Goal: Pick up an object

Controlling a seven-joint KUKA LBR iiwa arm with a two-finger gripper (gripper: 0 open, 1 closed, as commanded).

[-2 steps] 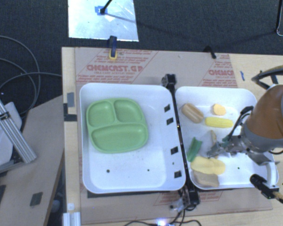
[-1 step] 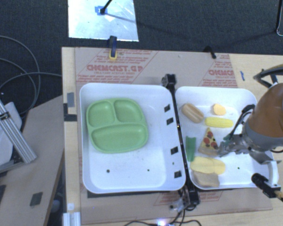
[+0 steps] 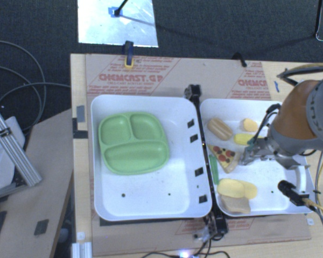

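Nearest my camera, along the front edge of the right bin [image 3: 296, 211], I count two pieces: a tan slice of bread [image 3: 235, 203] and, touching it just behind, a pale yellow banana-like piece [image 3: 237, 188]. Beyond those lies one pizza slice [image 3: 224, 156], with the gripper [image 3: 248, 156] low over the bin floor just beside its right edge; I cannot tell how far its fingers are parted, and nothing shows between them. Farther back sit one yellow piece [image 3: 243, 139], one hot dog bun [image 3: 219, 127] and one small round yellow item [image 3: 250, 124]. That makes six food items there. My left bin [image 3: 105, 198] holds a single green three-compartment plate [image 3: 133, 142].
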